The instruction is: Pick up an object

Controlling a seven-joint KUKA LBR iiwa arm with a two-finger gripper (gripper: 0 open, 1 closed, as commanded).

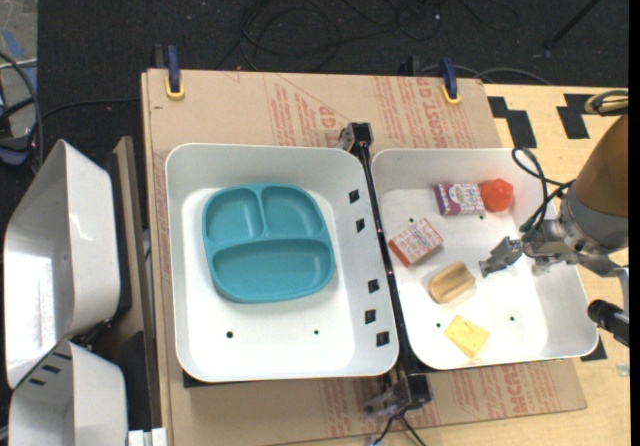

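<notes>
Just beside the tan bread-like piece (452, 283) in the right bin (560, 334), tool (497, 259) poised, spread unreadable; probably light, soft; best pinched across its narrow sides.

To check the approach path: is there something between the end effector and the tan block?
No. In the camera view, bare white bin floor separates the end effector from the tan block.

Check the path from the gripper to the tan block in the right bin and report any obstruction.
Nothing visible blocks it. The gripper sits just right of the tan block, with bare right bin floor between them.
</notes>
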